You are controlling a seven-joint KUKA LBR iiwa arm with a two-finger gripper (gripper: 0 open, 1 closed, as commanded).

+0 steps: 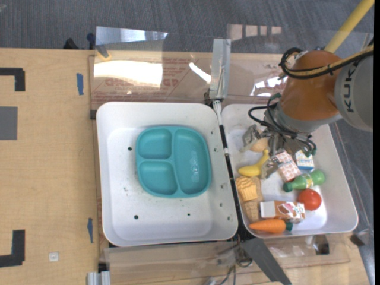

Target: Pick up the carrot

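The carrot, orange with a green stub at its right end, lies on its side at the front edge of the right bin. My gripper hangs below the orange wrist band, low in the back half of that bin. It sits among the toy food, beside a tan potato-like piece and above a yellow banana. The carrot is well in front of the gripper, apart from it. The wrist and cables hide how the gripper stands.
A teal divided plate rests in the left bin. Around the carrot lie a waffle piece, a red-and-white box, a red tomato, a green vegetable and small cartons.
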